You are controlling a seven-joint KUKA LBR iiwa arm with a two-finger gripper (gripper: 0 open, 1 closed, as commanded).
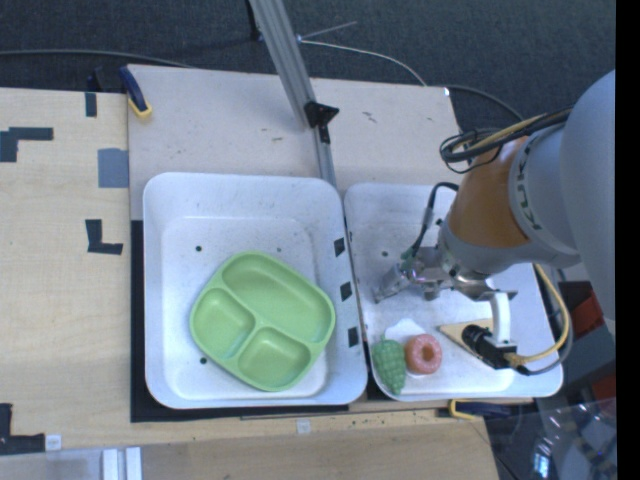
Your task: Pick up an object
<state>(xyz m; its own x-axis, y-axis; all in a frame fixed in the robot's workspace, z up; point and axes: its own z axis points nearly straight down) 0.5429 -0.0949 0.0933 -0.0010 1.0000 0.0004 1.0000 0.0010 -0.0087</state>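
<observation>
In the right bin (380,213) lie a pink ring-shaped object (424,354), a green knobbly object (390,366) to its left, a small white piece (405,328) just above them and a yellowish flat wedge (462,334) to the right. My gripper (405,282) hangs low over the middle of this bin, above and slightly left of the pink ring. Its metal fingers point toward the bin's left wall. Nothing shows between them.
The left bin (170,218) holds a light green divided plate (262,320). A slanted metal pole (290,58) runs from the top down to the bins' shared wall. A black cable (540,353) loops along the right bin's near right corner.
</observation>
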